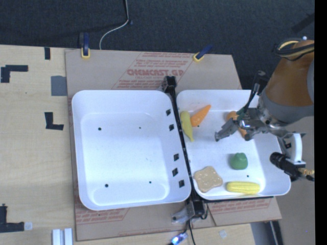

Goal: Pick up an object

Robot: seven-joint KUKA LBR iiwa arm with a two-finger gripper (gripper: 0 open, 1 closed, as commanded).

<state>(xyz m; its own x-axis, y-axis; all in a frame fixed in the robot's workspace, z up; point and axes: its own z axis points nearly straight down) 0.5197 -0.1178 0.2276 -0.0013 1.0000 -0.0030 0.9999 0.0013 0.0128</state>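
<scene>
Two white bins sit side by side on a cardboard sheet point(153, 70) atop the wooden bench point(30, 137). Left bin point(87, 106) is at 9 o'clock of the right bin point(219, 96), their rims touching along a black divider strip w/ clips point(176, 137).

Arm point(291, 91) comes in from 3 o'clock, orange band up top, grey wrist below. Gripper point(227, 131) hangs over the right bin's upper-middle area, dark fingers pointing toward 8 o'clock. Can't tell how wide the fingers stand; nothing visibly between them. A small orange bit point(233, 116) shows just at 12 o'clock of the fingers, partly hidden by the gripper body; can't tell what it is.

Objs in right bin:
- orange carrot point(201, 114), tilted, at 10 o'clock of the gripper, apart from it.
- yellow banana-like piece point(186, 125) along the bin's left wall, touching the carrot's lower end.
- green round item point(238, 161) at 5 o'clock of the gripper, near but apart.
- tan bread slice point(207, 178) at 7 o'clock corner area.
- yellow corn cob point(242, 187) lying flat along the 6 o'clock rim, just beside the bread.
</scene>
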